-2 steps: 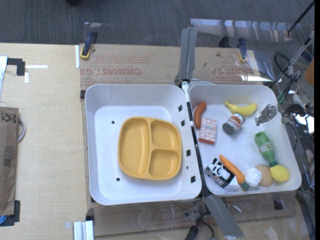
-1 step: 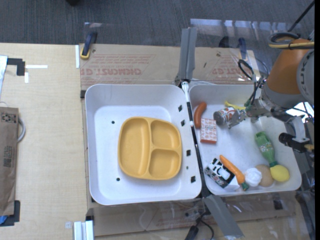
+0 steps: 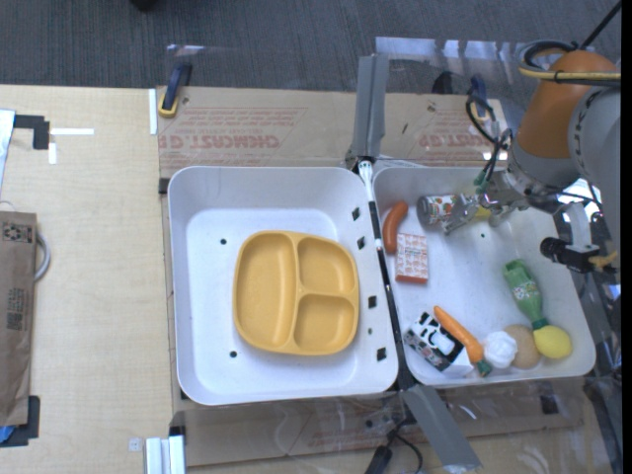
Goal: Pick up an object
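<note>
Grey arm reaching into the right bin (image 3: 583,358), hand (image 3: 472,208) low against a small can (image 3: 440,207), grip state impossible to tell, yellow divided plate (image 3: 295,291) in left bin (image 3: 197,265)

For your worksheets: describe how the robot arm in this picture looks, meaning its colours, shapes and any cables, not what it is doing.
The arm is made of rounded grey segments, with a bright orange band curving round it above the wrist. Dark cables loop alongside its wrist. The gripper at its tip is small, metallic and silvery grey, with dark parts.

Arm (image 3: 563,117) low, reaching from the right
</note>
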You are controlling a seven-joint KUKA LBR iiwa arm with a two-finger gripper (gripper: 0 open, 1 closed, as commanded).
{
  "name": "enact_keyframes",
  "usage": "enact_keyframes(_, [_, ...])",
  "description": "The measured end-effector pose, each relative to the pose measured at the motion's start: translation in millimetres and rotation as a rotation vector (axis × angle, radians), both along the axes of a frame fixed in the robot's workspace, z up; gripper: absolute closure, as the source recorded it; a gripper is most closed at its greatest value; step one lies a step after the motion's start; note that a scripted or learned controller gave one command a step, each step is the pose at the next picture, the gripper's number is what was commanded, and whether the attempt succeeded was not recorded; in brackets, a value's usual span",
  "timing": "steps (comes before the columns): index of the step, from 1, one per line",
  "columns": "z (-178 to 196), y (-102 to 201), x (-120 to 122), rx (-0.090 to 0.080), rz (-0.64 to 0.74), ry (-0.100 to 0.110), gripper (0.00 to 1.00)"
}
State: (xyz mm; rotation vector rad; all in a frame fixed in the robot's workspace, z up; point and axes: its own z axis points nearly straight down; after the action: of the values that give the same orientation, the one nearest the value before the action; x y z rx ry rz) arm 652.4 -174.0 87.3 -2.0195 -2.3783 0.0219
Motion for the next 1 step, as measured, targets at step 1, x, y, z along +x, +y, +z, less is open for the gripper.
enact_keyframes(1, [4.5,-39.4,-64.7,0.001,-0.051,-0.023,0.0])
